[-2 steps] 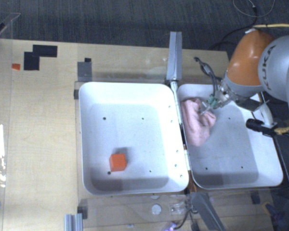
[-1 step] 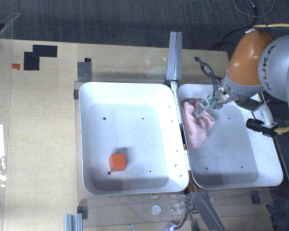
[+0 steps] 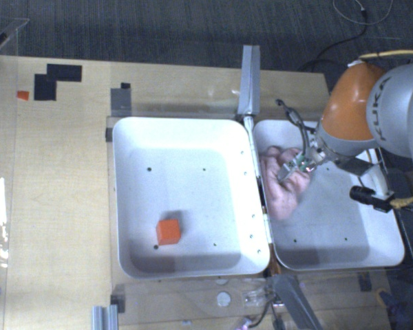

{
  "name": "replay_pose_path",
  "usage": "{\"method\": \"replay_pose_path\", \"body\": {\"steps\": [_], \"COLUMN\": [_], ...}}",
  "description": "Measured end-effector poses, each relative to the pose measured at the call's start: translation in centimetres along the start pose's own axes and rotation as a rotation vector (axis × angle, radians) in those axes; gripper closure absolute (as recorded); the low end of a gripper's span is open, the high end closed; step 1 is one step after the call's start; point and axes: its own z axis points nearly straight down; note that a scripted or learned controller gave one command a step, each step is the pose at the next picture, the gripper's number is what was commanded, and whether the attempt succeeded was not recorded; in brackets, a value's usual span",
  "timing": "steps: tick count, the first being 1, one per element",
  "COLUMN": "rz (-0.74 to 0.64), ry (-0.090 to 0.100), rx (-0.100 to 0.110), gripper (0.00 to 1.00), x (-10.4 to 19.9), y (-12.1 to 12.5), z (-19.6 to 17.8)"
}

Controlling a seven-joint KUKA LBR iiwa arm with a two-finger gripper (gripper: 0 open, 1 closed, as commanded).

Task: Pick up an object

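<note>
A crumpled pink cloth (image 3: pixel 281 184) lies in the right bin (image 3: pixel 344 239), against its left wall. My gripper (image 3: pixel 294 165) reaches in from the right and sits right on the cloth's upper part, its tip pressed into the folds. An orange block (image 3: pixel 168 232) rests in the left bin (image 3: pixel 179 143), toward the front left, far from the gripper.
A metal divider post (image 3: pixel 249 81) stands behind the seam between the two bins. The arm's orange band (image 3: pixel 347 112) and grey wrist overhang the right bin's back right. Black cables (image 3: pixel 372 198) trail over that bin's right rim. Black markers (image 3: pixel 54 79) lie on the bench far left.
</note>
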Motion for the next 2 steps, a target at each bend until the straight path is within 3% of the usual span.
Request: {"method": "replay_pose_path", "body": {"steps": [1, 2], "rz": [-0.002, -0.234], "ry": [-0.003, 0.008], "rx": [-0.007, 0.009], "gripper": [1.0, 1.0], "x": [0.0, -1.9], "y": [0.4, 6.3], "z": [-1.3, -9.1]}}
